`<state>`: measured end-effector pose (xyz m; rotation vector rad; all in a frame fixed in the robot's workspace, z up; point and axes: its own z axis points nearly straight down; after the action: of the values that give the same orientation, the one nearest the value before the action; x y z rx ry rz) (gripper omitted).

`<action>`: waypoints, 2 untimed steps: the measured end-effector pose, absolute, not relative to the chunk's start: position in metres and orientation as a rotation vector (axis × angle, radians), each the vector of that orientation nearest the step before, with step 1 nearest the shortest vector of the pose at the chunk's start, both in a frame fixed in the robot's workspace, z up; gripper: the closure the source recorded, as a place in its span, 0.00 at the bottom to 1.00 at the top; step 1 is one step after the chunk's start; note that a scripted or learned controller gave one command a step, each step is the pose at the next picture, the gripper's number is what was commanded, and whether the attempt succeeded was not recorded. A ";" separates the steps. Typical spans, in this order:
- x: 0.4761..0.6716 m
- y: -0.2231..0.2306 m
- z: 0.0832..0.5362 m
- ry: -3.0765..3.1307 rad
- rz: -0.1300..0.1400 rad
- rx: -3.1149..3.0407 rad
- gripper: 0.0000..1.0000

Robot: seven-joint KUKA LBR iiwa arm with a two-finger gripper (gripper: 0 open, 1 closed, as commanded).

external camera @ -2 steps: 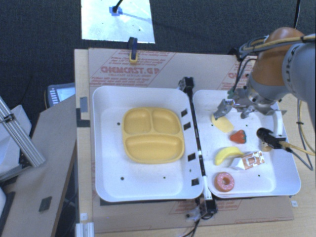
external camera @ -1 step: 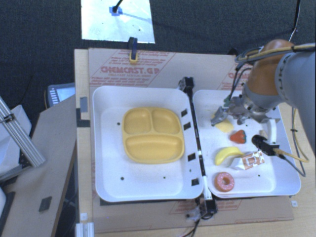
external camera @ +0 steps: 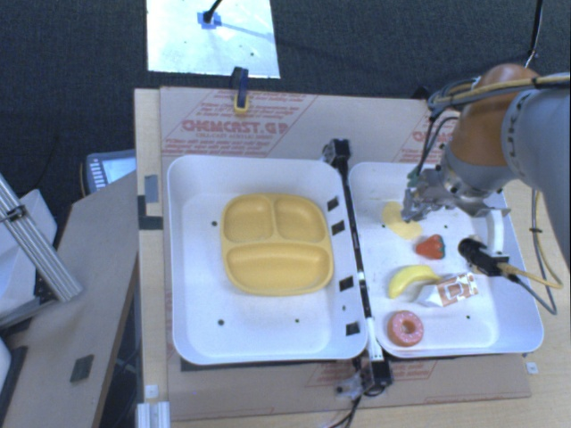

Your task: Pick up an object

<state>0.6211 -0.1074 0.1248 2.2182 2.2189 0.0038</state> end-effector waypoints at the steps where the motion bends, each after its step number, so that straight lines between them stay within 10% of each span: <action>1: 0.624 -0.103 0.169 2.223 0.005 2.214 1.00; 2: 0.626 -0.103 0.224 2.223 0.007 2.212 1.00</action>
<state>0.6259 -0.1030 0.2238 2.2119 2.2228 0.0065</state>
